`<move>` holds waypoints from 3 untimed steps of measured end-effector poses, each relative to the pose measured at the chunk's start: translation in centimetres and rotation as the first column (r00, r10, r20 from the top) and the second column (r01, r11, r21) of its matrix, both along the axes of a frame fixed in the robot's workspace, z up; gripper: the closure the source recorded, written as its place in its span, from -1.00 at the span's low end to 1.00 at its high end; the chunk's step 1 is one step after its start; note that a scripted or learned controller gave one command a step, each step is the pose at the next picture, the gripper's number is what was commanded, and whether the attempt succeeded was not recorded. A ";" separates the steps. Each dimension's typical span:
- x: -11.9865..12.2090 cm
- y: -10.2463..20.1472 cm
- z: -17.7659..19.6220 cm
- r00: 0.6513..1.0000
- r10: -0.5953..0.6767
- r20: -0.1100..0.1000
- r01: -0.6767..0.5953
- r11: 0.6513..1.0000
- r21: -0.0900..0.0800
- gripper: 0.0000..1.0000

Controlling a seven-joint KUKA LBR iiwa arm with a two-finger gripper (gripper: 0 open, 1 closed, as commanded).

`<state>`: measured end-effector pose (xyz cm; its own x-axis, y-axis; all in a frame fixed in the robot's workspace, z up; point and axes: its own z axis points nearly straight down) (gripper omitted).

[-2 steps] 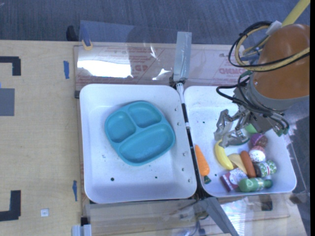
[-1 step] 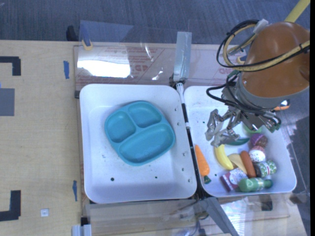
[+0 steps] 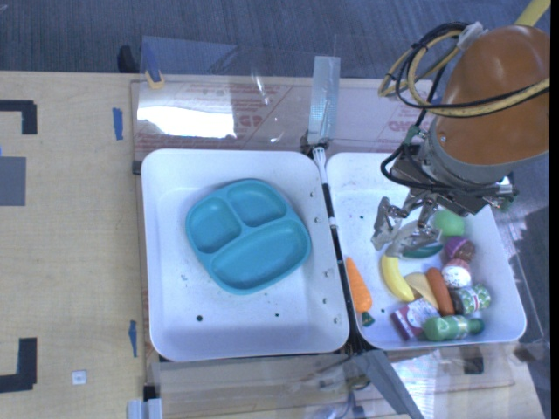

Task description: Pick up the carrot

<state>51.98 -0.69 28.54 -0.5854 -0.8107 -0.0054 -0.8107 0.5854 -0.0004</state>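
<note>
the carrot (image 3: pixel 358 285) lies against the right bin's left wall (image 3: pixel 334 234), with open floor above it. on its right, the banana (image 3: pixel 396 278) sits near; beyond that the toy food pile (image 3: pixel 445 299) crowds the lower right.

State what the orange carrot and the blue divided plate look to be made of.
Orange carrot: probably moulded plastic, a toy, given its smooth, even colour with a faint sheen. Blue divided plate: likely plastic too, with a matte, uniform colour and soft rounded compartment ridges.
</note>
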 end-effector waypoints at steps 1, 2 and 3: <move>-1.4 3.4 -4.0 0.999 -0.049 -0.007 0.049 0.999 -0.001 1.00; -1.2 -0.8 4.6 0.912 0.410 0.002 -0.410 0.912 -0.001 1.00; -2.6 5.5 -3.2 0.721 0.693 -0.005 -0.693 0.721 0.003 1.00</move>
